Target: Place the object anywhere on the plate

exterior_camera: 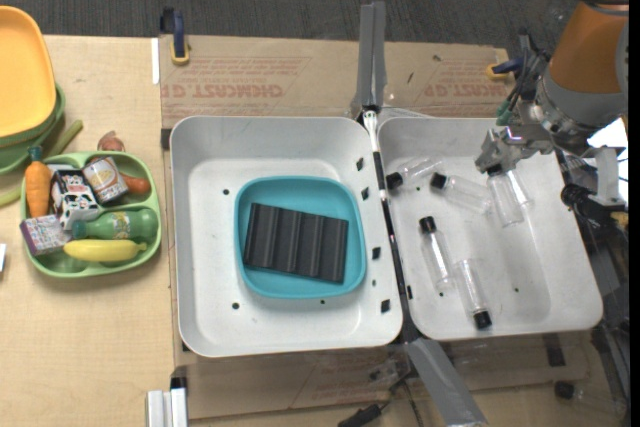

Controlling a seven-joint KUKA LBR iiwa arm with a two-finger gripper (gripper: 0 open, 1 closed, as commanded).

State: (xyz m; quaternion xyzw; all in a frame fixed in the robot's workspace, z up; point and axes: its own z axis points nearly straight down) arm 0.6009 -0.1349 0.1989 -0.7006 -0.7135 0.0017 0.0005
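Near edge of right white bin (560, 310): clear plastic vials with black caps (470, 290) lie scattered. Left white bin (200, 215): dark ribbed rectangular block (296, 240) lies flat on the teal square plate (250, 205). Far right corner: gripper (497, 158) low over the vials; jaws' state cannot be told.

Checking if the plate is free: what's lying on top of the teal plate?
A dark ribbed rectangular block lies across the middle of the teal plate in the left bin. The plate's rim shows all around; the plate's centre under the block is covered.
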